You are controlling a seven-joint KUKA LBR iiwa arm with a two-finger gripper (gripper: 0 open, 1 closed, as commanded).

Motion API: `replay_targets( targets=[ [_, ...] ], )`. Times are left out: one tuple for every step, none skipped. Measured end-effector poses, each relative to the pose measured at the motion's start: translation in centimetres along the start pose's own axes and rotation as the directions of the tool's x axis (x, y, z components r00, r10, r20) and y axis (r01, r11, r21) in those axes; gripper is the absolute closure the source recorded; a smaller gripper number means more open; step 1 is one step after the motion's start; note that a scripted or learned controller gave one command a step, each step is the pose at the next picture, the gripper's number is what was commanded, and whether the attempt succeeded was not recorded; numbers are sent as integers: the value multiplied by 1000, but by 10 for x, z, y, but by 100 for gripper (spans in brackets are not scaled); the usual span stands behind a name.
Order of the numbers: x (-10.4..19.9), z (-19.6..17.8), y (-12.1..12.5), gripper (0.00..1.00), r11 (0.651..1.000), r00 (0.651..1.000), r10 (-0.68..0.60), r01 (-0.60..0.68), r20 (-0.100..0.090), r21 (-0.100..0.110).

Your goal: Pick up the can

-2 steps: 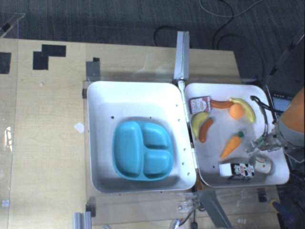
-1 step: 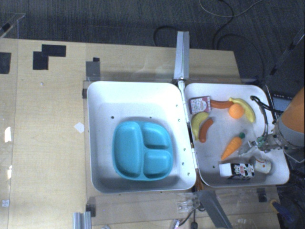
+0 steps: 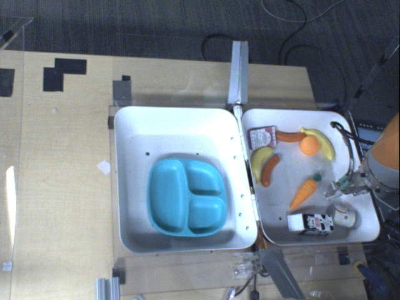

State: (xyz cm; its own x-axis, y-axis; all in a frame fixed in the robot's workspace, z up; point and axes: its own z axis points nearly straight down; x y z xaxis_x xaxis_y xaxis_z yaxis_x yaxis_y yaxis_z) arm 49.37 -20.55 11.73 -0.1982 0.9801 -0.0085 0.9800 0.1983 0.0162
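Observation:
The can (image 3: 310, 222), white with a black-and-white label, lies on its side near the front wall of the right bin (image 3: 281, 239). My gripper (image 3: 339, 188) hangs over the right side of that bin, up and to the right of the can and apart from it. The grey arm with its orange band (image 3: 386, 152) comes in from the right edge. Nothing shows in the gripper.
A small white cup-like object (image 3: 345, 217) lies just right of the can. A carrot (image 3: 304, 192), a banana (image 3: 322, 142), an orange (image 3: 308, 145), sausages (image 3: 269, 169) and a purple packet (image 3: 262, 136) fill the right bin. The left bin (image 3: 131, 142) holds a blue divided plate (image 3: 186, 195).

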Motion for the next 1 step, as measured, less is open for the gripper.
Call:
replay_targets(
  targets=[
    [0, 0, 0, 0, 1000, 1000, 0, 0, 0, 0]
  ],
)
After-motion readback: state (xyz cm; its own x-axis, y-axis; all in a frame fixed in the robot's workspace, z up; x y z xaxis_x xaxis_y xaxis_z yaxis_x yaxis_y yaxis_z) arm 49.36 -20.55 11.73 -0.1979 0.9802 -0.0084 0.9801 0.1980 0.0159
